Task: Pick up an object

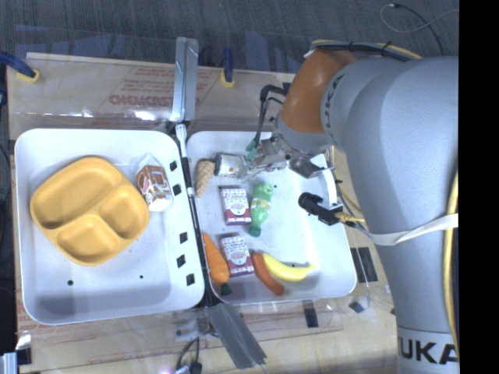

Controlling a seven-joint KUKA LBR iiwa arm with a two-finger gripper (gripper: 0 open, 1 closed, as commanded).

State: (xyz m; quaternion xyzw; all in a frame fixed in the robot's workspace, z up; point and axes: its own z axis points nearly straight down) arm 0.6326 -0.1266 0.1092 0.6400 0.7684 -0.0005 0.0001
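Observation:
My gripper (260, 156) hangs low over the far part of the right bin (337, 275), beneath the orange band of the arm. Just left of it lies a small silver packet (228, 164), touching or nearly touching the gripper's tip. A green bottle (260, 204) lies right below the gripper, with a red packet (235, 205) beside it. Further forward are a second red packet (236, 252), a carrot (216, 261), a banana (287, 270) and a red-orange sausage-shaped item (267, 276). A beige cone-shaped piece (204, 177) rests by the bin's left wall.
The left bin (93, 298) holds a yellow divided plate (87, 209) and a small brown-and-white carton (154, 185) near the wall between the bins. The big grey arm body covers the right side of the right bin.

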